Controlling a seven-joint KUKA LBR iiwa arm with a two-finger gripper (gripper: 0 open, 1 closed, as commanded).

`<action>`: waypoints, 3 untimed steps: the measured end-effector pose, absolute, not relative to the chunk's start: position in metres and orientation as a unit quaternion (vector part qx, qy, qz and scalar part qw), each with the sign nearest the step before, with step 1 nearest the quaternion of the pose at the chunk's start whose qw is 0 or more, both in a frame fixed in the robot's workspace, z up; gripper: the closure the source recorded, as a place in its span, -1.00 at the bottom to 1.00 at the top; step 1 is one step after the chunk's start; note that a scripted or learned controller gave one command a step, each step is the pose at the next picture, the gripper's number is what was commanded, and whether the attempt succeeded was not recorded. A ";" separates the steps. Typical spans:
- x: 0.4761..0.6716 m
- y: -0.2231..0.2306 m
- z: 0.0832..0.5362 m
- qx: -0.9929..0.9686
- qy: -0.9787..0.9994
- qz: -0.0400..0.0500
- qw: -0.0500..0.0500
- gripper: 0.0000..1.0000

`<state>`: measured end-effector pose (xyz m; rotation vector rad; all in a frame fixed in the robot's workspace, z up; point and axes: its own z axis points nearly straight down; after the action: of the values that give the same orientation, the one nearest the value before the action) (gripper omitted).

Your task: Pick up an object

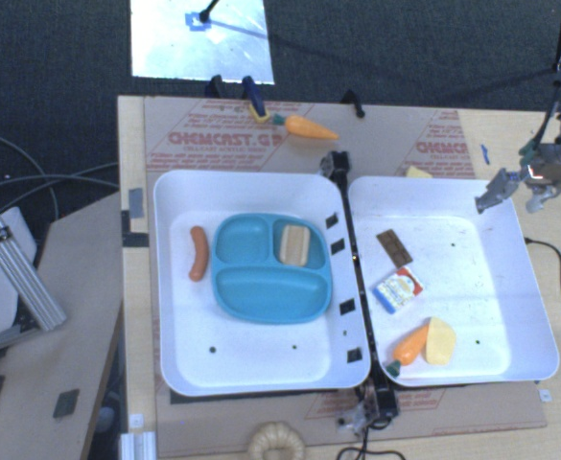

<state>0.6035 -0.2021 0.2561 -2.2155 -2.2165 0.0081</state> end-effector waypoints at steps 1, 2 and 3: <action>0.606 -0.201 0.263 -0.706 -0.708 -0.001 -0.001 -1.00; 0.615 -0.204 0.208 -0.706 -0.708 0.001 0.001 -1.00; 0.611 -0.196 0.148 -0.706 -0.708 0.001 0.002 -1.00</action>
<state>0.6112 -0.1964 0.1481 -2.2166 -2.2220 0.0024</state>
